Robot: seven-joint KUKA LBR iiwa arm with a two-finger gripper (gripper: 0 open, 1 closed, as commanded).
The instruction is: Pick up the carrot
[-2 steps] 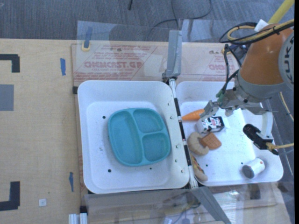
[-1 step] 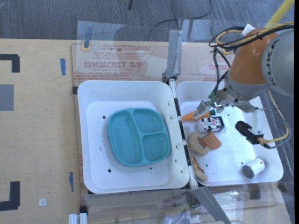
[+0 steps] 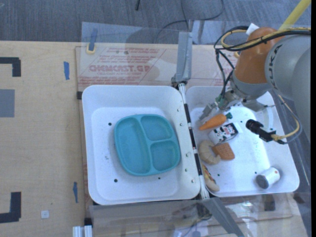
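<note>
Carrot [image 3: 214, 122], the small orange tapered one, lies in the right white bin [image 3: 286, 179]; gripper [image 3: 220, 104] just above it, can't tell its state, so nothing's lifted yet.

You have open floor in the right bin [image 3: 282, 179] toward its far right side. Around the carrot [image 3: 213, 122], the small box [image 3: 225, 131] crowds just beside it, and the bread pieces [image 3: 217, 152] sit near, toward you.
</note>
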